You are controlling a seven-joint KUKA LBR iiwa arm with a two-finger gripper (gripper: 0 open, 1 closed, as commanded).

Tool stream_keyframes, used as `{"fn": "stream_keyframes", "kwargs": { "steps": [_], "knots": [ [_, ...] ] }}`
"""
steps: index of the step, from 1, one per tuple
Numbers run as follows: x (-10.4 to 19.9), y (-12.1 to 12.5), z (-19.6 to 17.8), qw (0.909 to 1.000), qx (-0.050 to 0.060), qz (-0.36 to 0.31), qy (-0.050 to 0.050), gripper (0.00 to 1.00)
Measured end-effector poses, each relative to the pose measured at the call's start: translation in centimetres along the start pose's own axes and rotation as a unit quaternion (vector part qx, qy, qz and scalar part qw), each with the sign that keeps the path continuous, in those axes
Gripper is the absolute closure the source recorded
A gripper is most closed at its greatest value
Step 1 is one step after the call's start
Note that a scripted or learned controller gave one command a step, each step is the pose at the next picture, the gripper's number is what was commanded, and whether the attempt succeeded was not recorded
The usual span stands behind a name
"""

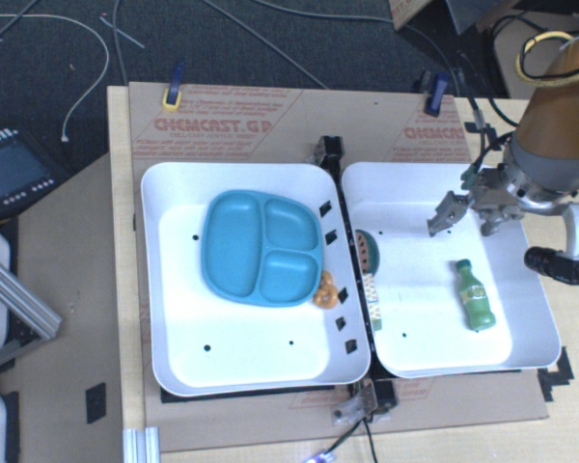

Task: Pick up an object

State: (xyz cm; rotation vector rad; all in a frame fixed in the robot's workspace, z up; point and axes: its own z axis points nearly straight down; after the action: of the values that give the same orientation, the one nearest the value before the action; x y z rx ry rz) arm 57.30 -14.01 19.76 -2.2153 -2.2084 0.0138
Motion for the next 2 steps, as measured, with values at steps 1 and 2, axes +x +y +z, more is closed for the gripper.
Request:
{"fn": "stream_keyframes", "kwargs": {
  "steps": [1, 2],
  "knots": [
    [0.1, 0.3, -0.8, 1.0000, -0.007, -0.002, -0.001, 0.00],
    [0.8, 0.5, 5.3, 1.0000, -0.004, -0.002, 0.000, 0.00]
  ]
}}
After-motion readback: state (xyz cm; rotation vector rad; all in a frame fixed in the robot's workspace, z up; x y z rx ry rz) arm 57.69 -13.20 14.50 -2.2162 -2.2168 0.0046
